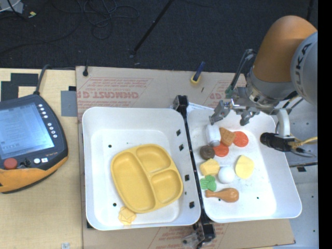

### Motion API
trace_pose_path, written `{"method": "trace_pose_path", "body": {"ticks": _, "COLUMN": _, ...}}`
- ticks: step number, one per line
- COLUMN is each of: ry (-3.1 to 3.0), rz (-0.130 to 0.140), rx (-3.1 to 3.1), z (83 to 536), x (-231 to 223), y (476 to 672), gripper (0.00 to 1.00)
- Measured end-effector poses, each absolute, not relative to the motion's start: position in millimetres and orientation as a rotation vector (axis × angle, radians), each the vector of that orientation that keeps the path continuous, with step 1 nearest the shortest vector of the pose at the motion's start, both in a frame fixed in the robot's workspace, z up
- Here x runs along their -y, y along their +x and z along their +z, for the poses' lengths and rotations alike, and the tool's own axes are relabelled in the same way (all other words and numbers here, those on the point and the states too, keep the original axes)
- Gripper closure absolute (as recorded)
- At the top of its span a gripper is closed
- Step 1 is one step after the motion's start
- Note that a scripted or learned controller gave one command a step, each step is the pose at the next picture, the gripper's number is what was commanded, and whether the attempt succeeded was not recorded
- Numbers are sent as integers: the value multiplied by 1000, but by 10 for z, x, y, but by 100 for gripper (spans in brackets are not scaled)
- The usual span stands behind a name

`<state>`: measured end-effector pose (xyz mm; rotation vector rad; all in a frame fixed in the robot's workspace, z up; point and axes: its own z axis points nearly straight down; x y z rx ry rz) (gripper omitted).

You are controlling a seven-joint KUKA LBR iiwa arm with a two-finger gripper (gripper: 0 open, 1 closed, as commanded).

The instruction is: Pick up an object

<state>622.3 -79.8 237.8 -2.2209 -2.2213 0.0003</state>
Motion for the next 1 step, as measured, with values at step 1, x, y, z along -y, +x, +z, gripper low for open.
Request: {"method": "trace_pose_path", "body": {"ticks": 1, "ry": -2212, "rz": 3, "rx": 2222, "z": 2735, "x": 66, "y": 5578, "gripper": 0}}
